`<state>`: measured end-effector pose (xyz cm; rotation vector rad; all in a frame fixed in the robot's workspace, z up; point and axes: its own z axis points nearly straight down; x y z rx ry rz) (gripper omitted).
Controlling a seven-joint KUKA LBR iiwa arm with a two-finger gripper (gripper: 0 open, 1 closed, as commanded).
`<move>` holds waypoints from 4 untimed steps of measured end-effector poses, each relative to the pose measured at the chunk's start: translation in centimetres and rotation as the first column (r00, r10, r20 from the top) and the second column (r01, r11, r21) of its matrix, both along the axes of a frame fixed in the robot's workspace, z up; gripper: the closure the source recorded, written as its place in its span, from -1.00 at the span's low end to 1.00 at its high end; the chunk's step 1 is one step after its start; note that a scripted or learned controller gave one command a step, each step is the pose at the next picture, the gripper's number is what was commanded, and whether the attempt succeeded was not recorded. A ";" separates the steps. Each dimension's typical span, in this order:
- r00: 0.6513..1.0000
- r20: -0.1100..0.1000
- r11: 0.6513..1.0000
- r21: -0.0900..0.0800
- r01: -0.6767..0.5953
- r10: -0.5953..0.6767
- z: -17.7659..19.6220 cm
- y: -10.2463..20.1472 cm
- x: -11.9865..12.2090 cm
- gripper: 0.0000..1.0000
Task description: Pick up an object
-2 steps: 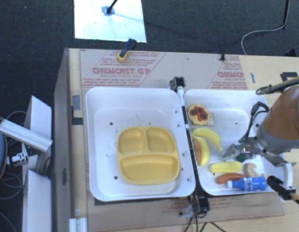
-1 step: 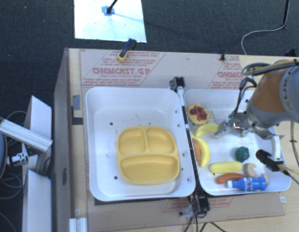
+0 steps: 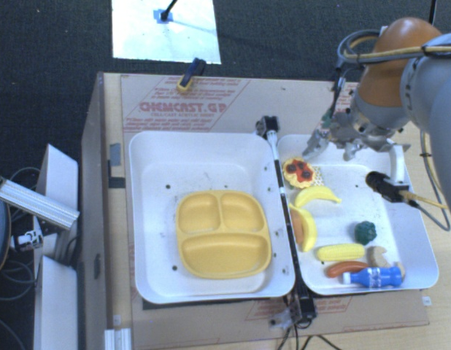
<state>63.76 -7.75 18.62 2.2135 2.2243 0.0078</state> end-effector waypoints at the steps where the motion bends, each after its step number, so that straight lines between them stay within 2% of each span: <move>1: 1.000 -0.006 1.000 -0.002 0.003 -0.003 -3.5 -4.3 -4.6 -1.00; 2: 1.000 -0.004 1.000 -0.003 0.004 -0.004 -1.4 -8.1 -7.5 -1.00; 3: 1.000 -0.006 1.000 -0.002 0.004 -0.004 -6.4 -10.1 -12.1 -1.00; 4: 1.000 -0.005 1.000 -0.001 0.004 -0.004 -10.2 -9.7 -14.4 -1.00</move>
